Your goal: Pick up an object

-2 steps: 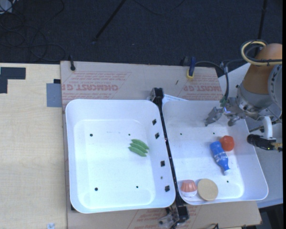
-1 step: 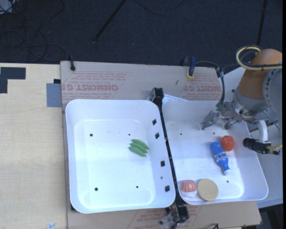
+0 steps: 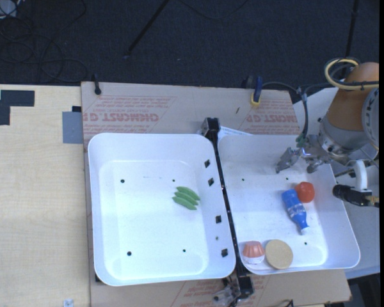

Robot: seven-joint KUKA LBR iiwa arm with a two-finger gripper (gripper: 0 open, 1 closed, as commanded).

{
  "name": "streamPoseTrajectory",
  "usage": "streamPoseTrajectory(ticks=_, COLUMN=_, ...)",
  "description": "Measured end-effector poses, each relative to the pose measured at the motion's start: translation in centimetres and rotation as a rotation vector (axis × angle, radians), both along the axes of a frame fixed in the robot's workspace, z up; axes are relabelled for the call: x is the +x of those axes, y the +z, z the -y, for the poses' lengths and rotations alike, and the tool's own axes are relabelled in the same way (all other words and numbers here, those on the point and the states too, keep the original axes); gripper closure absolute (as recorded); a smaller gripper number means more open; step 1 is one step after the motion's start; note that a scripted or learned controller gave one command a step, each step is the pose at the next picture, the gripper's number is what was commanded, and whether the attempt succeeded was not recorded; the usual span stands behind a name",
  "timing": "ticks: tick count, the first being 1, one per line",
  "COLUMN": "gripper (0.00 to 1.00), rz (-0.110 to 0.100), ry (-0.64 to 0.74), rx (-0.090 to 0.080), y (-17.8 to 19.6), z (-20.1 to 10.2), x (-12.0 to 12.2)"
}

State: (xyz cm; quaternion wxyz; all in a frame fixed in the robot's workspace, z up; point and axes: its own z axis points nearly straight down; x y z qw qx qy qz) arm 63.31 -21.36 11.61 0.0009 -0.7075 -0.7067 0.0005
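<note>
- Candidate objects sit in the right white plastic bin [image 3: 345, 235]: a blue plastic bottle [image 3: 294, 210] lying flat, touching a small red-orange ball [image 3: 305, 192].
- At that bin's near edge: a round tan disc [image 3: 279, 254] beside an orange-and-white capped piece [image 3: 253, 252].
- A green ribbed pod-shaped item [image 3: 187, 197] lies alone in the left white bin [image 3: 109, 158].
- The pincer [image 3: 297, 157] hovers over the right bin's far part, fingers spread, nothing between them; judged positioned for a descent.
</note>
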Motion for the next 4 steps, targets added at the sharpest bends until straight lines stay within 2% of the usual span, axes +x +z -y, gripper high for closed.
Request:
streamPoseTrajectory(ticks=1, gripper=0.00, rz=-0.002, ry=0.002, rx=0.000, y=-3.0, z=-0.2, x=-0.1)
streamPoseTrajectory(ticks=2, gripper=0.00, rz=0.003, ry=0.003, rx=-0.001, y=-2.8, z=-0.1, x=1.2)
streamPoseTrajectory(ticks=3, gripper=0.00, rz=0.003, ry=0.001, rx=-0.001, y=-0.5, z=0.1, x=1.1)
streamPoseTrajectory(ticks=4, gripper=0.00, rz=-0.002, ry=0.000, rx=0.000, y=0.3, z=0.0, x=-0.9)
